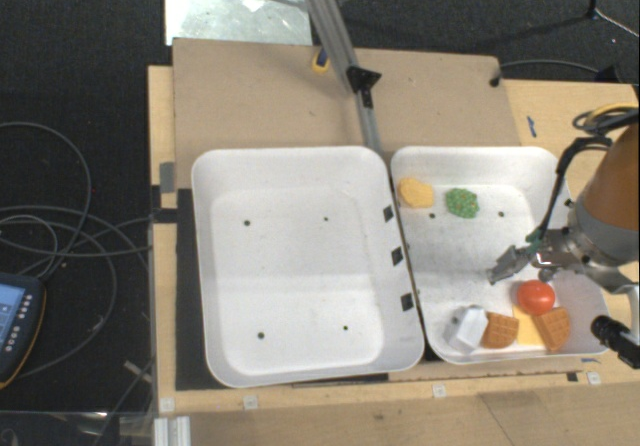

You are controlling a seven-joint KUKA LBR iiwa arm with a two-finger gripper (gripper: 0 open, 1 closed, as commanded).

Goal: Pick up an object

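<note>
Hovering over the right bin (540, 162)
Fingers (515, 262) spread wide, holding nothing; round tomato (536, 296) just right-below, no long axis.

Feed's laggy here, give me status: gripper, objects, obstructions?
Gripper low in right bin, nothing visibly held. Red ball beside it, ungrasped. Orange pieces and white object crowd close.

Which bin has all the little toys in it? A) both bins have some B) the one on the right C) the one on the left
B: the yellow piece, green ball, red ball, orange pieces and white thing all lie in the right bin, where the hand is too.
</note>
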